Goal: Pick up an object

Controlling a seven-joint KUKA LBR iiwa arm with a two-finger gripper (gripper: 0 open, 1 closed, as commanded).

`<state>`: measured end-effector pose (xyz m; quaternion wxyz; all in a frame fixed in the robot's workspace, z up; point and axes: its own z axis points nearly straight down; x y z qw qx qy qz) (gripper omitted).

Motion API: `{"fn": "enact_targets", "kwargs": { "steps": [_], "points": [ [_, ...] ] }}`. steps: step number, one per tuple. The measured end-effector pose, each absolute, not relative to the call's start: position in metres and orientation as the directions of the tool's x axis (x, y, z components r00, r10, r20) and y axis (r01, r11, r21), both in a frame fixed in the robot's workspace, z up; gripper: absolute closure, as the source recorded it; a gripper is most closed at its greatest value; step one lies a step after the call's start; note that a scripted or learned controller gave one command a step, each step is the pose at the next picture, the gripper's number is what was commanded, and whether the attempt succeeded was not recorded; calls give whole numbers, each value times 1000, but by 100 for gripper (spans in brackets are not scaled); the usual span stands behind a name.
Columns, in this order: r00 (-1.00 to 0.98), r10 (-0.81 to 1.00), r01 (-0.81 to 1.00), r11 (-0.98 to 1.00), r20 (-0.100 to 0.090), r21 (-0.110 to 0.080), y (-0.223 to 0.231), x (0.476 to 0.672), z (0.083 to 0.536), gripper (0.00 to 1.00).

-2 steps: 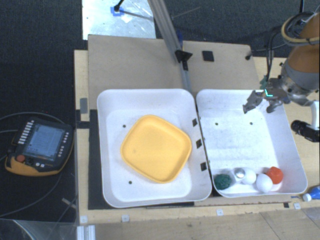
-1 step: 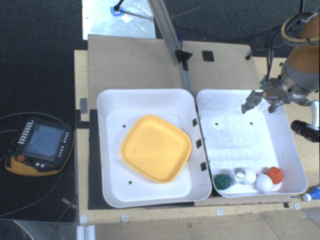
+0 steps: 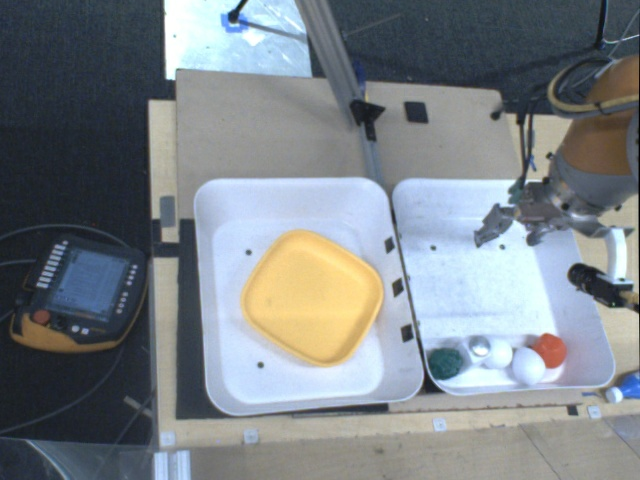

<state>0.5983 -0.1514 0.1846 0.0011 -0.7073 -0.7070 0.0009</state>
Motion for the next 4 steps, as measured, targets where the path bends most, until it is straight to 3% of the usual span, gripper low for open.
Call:
{"fn": "enact_targets", "kwargs": {
  "steps": [2, 3, 4],
  "points": [
    [0, 1000, 1000, 0, 1, -3, -150, 597, 91, 0],
    [0, 1000, 1000, 0, 0, 2, -150, 598, 104, 100],
    [-1, 1000, 1000, 1, -1, 6, -149, 601, 167, 100]
  ]
}}
